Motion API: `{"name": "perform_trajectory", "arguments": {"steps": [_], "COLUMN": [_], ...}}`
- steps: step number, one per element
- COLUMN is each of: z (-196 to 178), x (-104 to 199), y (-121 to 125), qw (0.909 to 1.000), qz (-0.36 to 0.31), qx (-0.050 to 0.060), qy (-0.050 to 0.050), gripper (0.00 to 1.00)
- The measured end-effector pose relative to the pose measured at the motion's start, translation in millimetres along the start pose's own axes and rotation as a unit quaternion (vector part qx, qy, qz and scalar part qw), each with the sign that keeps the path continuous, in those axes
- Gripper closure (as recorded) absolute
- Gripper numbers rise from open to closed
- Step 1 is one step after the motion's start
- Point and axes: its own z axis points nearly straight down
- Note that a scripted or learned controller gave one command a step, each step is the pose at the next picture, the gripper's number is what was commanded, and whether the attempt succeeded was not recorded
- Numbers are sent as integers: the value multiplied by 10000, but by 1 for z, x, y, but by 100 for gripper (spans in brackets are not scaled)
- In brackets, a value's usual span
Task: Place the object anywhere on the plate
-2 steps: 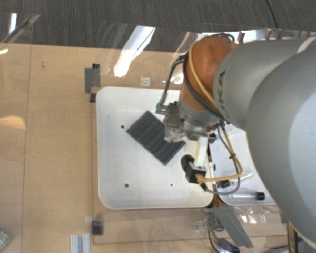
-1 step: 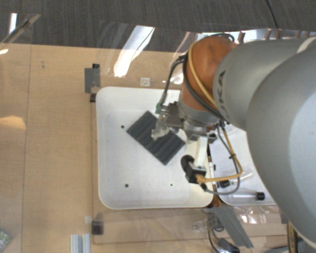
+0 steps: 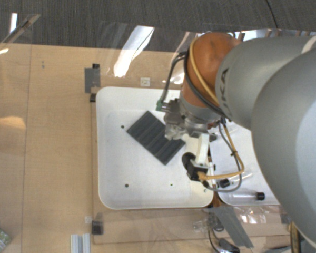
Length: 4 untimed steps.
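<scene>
Ribbed slab (image 3: 150, 135), dark grey, flat on the floor of the left bin (image 3: 110, 194), a little above and right of that bin's middle. Long axis on a slant, from upper left down to lower right in the camera view, with the ribs seemingly along the same line. Taken here as the object to move, being the one loose thing beside the tool. Cannot tell what to count as the plate.

Gripper (image 3: 174, 132) low over the slab's right-hand long edge, hung from the grey arm (image 3: 263, 78) reaching in from the right. Overlaps that edge in the view; touching or just above, impossible to say. Released or clenched: cannot tell, with the business end tucked under the wrist housing. Nothing here to show the slab as held.

Deciding relation: almost the whole spread of the slab to the left and lower left of the gripper, only the near edge directly beneath. Probably calls for a shift left toward the slab's middle, or a grip across the narrow width, wrist turned square to the slanted long axis. Likely trouble: a thin flat thing on a flat floor, hard to get under, and prone to tip or swing if caught at one edge.

Further right, a pale pen (image 3: 245, 196) with a dark cap, lying in the right bin (image 3: 253, 183), well apart from the slab.
</scene>
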Motion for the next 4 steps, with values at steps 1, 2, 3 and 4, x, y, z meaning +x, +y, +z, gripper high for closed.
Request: {"name": "perform_trajectory", "arguments": {"steps": [1,2,3,4], "z": [0,-10,-10,-21], "x": [0,1,1,2], "y": [0,1,1,3], "qw": [10000,10000,10000,10000], "qz": [-2,-36,-38,-68], "qx": [2,-14,-11,-27], "qy": [-1,3,2,7], "gripper": [0,100,0,100]}}
